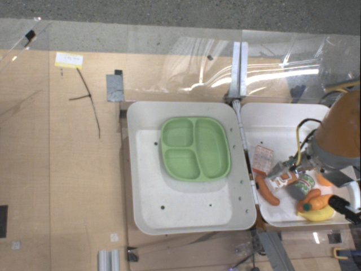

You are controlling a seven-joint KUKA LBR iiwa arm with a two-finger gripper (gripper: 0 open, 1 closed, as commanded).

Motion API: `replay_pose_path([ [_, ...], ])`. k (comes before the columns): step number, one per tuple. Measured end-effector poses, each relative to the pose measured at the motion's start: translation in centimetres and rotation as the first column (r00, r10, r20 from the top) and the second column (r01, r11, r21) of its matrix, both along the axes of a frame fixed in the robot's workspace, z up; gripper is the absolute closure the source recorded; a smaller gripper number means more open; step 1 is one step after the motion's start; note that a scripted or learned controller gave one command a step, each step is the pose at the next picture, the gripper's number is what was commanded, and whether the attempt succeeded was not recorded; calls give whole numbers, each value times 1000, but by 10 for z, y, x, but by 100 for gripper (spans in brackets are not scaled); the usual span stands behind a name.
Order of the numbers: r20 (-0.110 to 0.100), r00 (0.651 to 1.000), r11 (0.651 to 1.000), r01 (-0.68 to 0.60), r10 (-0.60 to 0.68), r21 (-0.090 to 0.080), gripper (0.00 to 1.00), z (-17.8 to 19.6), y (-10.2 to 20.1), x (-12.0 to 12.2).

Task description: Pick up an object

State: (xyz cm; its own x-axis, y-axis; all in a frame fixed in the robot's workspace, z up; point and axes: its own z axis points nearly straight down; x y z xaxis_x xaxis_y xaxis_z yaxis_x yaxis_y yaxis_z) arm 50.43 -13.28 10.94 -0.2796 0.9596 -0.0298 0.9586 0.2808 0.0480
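The right bin (pixel 271 123) holds a small pile of objects. A red-and-white packet (pixel 262 156) lies near its left wall, with an orange-red sausage (pixel 267 190) just below it. Further right are a grey can with a green label (pixel 302 186), an orange carrot (pixel 316 200) and a yellow banana (pixel 316 213) at the front edge. My gripper (pixel 286 173) hangs low over the pile, between the packet and the can, right above the can's upper left end. The arm's orange band (pixel 344 134) hides the bin's right part.
The left bin (pixel 141 168) bears a green three-compartment plate (pixel 196 148) in its upper middle. A metal divider post (pixel 240 72) stands between the bins at the back. A grey clip (pixel 115 87) and a thin black wire (pixel 90 100) lie on the bench to the left.
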Motion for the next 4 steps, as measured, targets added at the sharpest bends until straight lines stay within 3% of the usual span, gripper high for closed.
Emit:
replay_pose_path([
  [2,6,994,994,106,-106,7,0,0,10,-25],
  [3,18,994,994,107,-107,3,100,13,8,-22],
  [4,17,994,994,107,-107,4,0,13,8,-22],
])
